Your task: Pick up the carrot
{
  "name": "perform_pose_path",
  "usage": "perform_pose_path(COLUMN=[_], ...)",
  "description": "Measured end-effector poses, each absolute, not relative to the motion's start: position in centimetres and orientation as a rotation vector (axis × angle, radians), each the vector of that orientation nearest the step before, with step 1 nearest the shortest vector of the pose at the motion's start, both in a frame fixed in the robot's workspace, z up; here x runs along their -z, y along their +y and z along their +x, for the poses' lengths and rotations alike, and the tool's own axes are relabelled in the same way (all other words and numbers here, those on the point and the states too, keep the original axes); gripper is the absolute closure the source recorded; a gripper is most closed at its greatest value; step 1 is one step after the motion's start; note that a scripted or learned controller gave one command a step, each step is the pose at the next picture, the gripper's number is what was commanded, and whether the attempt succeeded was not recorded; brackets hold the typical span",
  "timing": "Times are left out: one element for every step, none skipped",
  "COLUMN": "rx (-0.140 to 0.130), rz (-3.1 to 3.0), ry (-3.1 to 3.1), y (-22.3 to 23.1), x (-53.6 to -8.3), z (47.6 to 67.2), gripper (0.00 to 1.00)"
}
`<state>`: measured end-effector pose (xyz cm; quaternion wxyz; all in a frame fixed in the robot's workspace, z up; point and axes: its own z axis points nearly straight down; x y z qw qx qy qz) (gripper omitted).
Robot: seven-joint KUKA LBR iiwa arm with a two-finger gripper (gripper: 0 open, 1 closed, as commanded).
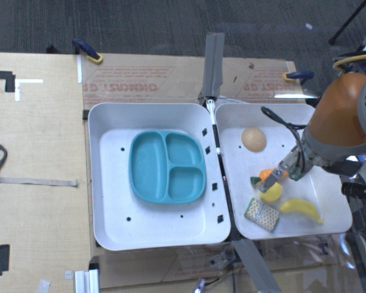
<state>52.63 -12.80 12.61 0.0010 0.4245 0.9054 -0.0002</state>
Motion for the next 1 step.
perform_pose_path(rx=[0.0], rz=[1.35], ry=[2.834], y=[-11.83], x=[-9.24], z=[55.76], gripper=[0.0])
